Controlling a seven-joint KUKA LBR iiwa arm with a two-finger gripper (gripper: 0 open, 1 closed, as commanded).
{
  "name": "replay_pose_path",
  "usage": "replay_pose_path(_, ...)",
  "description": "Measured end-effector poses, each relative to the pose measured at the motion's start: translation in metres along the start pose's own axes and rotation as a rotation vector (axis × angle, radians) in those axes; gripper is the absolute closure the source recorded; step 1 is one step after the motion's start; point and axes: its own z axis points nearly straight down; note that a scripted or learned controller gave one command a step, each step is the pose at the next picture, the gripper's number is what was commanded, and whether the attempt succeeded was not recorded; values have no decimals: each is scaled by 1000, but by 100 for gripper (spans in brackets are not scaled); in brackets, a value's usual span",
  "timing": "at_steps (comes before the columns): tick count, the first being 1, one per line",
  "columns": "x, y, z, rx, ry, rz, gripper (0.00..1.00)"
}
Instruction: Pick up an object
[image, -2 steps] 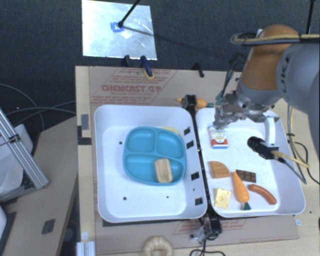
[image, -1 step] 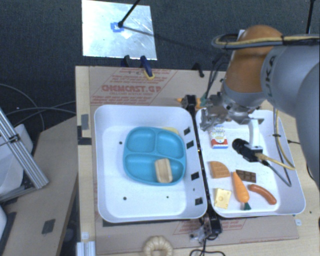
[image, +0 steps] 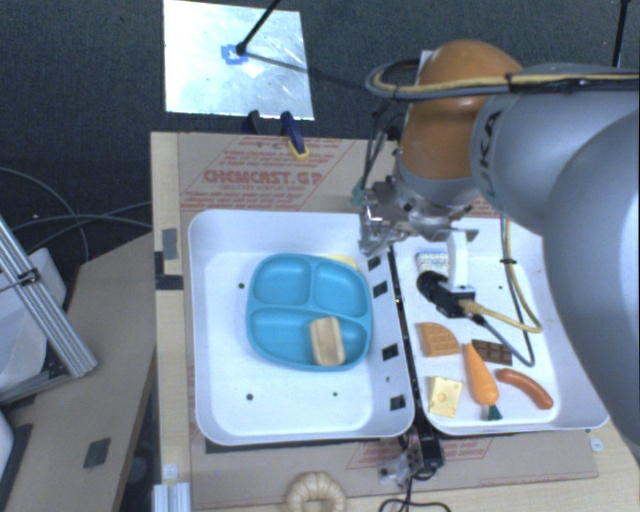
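My gripper hangs low over the far end of the divider between the two white bins, by the back right corner of the left bin. The right bin holds toy food: an orange cracker, a brown chocolate piece, a carrot, a sausage and a yellow cheese wedge. In the left bin a blue divided plate carries a tan bread piece. A pale yellow thing peeks out behind the plate, just left of the gripper.
The grey arm with its orange band covers the back of the right bin. A brown cardboard sheet lies under both bins. A shiny square plate lies beyond it, and a metal frame stands at the left.
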Motion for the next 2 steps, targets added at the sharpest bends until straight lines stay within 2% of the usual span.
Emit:
replay_pose_path(1,11,-3,14,2,-3,4,100)
replay_pose_path(2,5,-8,-5,1,-2,9,100)
